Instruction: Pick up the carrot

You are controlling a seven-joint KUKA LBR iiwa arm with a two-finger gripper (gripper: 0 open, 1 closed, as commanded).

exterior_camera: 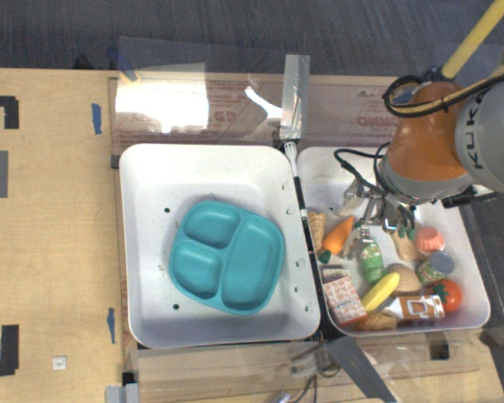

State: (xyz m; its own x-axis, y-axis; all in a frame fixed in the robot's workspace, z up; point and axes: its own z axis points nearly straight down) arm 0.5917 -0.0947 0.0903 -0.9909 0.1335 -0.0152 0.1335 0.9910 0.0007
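The carrot (338, 236), a short orange piece with a green tip, lies tilted in the right bin (326, 175) close to its left wall. My gripper (380, 218) hangs low over the same bin, just right of the carrot and slightly behind it. Its metal fingers (393, 222) stand apart, open, with nothing seen between them. The grey and orange wrist (424, 145) covers the bin's back right part.
Packed around the carrot in the right bin are a green bottle (371, 261), a banana (380, 292), a red-and-white box (343, 299), a tomato (450, 295) and a pink item (431, 242). The left bin (147, 170) holds a teal divided plate (227, 257).
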